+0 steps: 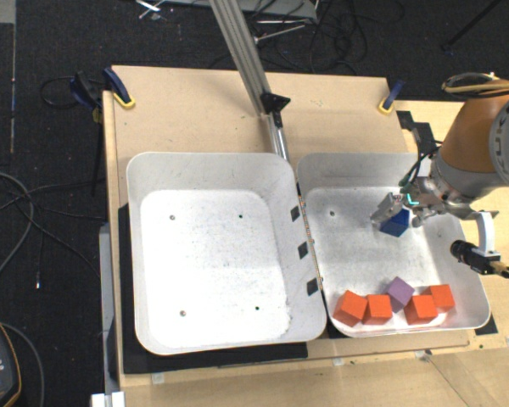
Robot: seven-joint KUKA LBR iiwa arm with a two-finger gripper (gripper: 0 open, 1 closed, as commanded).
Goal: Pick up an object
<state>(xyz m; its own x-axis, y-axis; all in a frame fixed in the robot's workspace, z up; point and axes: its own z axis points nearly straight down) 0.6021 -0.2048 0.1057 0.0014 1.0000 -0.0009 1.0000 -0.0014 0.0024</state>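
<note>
Two shallow white bins side by side on a tan bench: left bin [208,244] at centre frame, right bin [348,227] toward the right. Grey arm [479,142] with orange band entering from the right edge, gripper [399,213] lowered over the upper middle of the right bin. Blue block [396,223] seen between the fingers, gripped, at the gripper's tip. Along the right bin's lower rim, a row of four orange blocks [350,307] [378,309] [421,309] [442,297], with a purple block [400,292] resting among them, well apart from the gripper.
</note>
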